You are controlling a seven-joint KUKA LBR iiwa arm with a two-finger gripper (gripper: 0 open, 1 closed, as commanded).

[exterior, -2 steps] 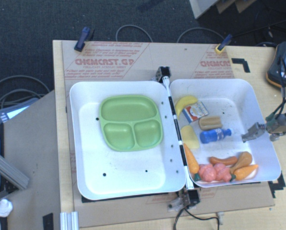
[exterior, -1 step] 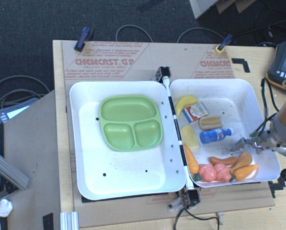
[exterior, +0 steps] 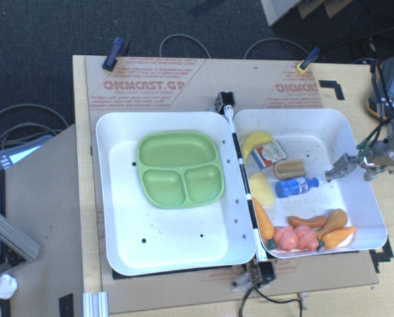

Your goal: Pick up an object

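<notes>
The right bin (exterior: 339, 125) holds several toy foods. A yellow banana (exterior: 255, 142) lies at its back left beside a red and white packet (exterior: 272, 154). A brown roll (exterior: 289, 170) sits above a blue bottle (exterior: 295, 187) lying on its side. A pale yellow piece (exterior: 261, 189) and an orange carrot (exterior: 264, 221) lie along the left wall. Pink berries (exterior: 297, 237), a sausage (exterior: 307, 221) and orange pieces (exterior: 336, 228) crowd the front. My gripper (exterior: 342, 166) hangs over the bin's right side, right of the blue bottle and apart from it, with nothing seen in it.
The left bin (exterior: 114, 197) bears a green divided plate (exterior: 180, 168) toward its back. A black clamp (exterior: 225, 100) sits where the bins meet at the rear. Cables loop behind the cardboard-covered bench (exterior: 151, 81), and the arm's wrist (exterior: 382, 157) overhangs the right bin's rim.
</notes>
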